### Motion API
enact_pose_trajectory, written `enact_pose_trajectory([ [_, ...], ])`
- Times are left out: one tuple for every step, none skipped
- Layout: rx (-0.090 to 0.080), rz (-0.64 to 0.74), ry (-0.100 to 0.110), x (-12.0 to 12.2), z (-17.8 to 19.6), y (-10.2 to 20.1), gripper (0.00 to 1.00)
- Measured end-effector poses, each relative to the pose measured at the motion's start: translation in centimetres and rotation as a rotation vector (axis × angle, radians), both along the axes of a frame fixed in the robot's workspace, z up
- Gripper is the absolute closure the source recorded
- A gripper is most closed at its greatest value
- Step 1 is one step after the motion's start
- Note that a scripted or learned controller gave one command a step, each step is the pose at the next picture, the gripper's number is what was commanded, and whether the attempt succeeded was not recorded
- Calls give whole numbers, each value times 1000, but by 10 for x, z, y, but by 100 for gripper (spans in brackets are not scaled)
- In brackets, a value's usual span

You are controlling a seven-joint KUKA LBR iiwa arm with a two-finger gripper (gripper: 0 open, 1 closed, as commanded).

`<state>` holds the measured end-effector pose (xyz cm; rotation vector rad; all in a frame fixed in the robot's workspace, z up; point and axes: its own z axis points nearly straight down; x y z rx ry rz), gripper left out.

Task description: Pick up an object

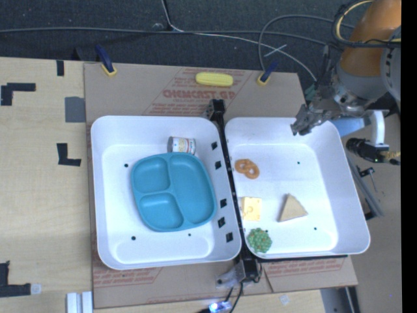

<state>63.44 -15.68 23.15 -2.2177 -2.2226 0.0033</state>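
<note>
A: Camera view: your gripper (301, 126) sits at upper right, over the right bin's (345, 194) far rim; I can't tell its state, and see nothing in it.

B: So, approach step?

A: I'd say so. Pretzel (247, 168) lies centre; wedge (292, 208) lower right. Next you descend squarely over one.

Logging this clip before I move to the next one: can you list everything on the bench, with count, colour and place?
bins: 2, white, side by side on the cardboard
divided tray: 1, blue, left bin
can: 1, pale, left bin, behind the tray
pretzel: 1, brown, right bin, near the divider
cracker: 1, yellow, right bin
wedge: 1, tan, right bin
broccoli: 1, green, right bin, front corner
banana: 1, yellow, on the cardboard behind the bins
clamps: 2, blue and yellow, cardboard's back edge
pincer: 1, dark, over the right bin's back right rim
</note>
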Motion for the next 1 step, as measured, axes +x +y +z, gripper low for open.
enact_pose_trajectory([
  [0, 0, 0, -19, -8, 46, 100],
])
